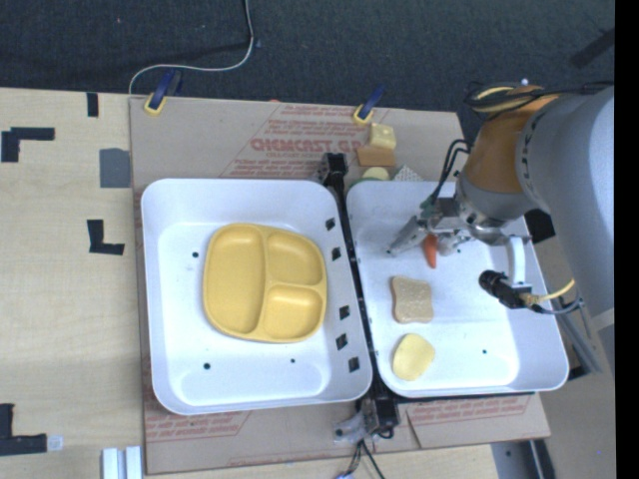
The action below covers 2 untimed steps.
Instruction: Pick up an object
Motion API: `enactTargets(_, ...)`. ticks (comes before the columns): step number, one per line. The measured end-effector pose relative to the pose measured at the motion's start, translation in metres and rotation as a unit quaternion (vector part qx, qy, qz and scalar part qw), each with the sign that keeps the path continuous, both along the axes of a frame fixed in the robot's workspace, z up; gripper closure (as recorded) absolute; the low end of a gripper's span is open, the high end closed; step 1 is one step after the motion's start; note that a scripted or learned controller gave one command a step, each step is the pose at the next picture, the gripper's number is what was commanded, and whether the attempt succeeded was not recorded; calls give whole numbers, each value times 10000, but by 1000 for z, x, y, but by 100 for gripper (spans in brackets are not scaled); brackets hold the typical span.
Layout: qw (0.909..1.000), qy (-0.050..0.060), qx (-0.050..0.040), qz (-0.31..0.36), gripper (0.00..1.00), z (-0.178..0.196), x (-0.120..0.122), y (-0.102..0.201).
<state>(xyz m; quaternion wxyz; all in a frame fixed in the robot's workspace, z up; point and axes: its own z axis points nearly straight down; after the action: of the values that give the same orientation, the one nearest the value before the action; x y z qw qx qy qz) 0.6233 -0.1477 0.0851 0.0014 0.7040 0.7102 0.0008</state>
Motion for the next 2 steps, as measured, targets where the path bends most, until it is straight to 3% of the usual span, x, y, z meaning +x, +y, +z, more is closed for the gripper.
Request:
enactTargets(1,10000,-2,-3,-26,100,11,-2,-4)
enactTargets(2,10000,2,-4,-28,0,10,-2,-4)
